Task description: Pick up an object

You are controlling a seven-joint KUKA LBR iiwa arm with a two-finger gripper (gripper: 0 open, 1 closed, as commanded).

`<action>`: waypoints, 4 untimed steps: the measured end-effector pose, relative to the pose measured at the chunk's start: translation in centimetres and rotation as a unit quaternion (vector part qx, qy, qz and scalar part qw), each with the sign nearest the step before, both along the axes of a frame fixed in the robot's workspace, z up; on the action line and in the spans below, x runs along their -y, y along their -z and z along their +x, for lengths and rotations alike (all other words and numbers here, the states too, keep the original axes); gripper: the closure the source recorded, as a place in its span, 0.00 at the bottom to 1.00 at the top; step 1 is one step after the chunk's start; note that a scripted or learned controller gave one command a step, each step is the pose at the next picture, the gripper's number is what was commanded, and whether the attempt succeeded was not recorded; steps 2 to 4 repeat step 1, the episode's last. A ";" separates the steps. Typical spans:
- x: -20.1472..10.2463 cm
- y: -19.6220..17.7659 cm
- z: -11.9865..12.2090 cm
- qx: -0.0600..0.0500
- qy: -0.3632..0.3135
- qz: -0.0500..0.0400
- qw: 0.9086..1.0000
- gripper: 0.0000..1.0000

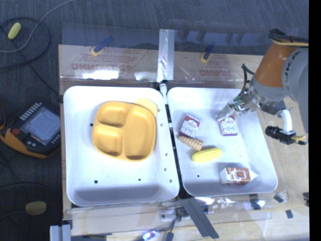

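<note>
Right bin [266, 149] holds 3 cartons, 1 cone [190, 142], 1 banana [206, 155].

Gripper [226, 112] hangs just over a red carton [229, 126] in the right bin [268, 157]; yellow tray [125, 129] fills the left bin [80, 174].

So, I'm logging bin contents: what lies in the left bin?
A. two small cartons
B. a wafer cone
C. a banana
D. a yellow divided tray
D: the yellow tray rests in the left bin; the banana, cartons and cone lie in the right bin.
</note>
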State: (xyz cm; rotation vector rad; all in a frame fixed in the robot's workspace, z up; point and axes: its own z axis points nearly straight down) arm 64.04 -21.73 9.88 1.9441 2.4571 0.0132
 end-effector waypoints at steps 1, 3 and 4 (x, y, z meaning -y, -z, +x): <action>-2.6 -10.6 -1.5 -0.005 0.009 -0.001 1.000 1.00; -2.6 -10.6 -1.5 -0.005 0.009 -0.001 1.000 1.00; -2.6 -10.6 -1.5 -0.005 0.009 -0.001 1.000 1.00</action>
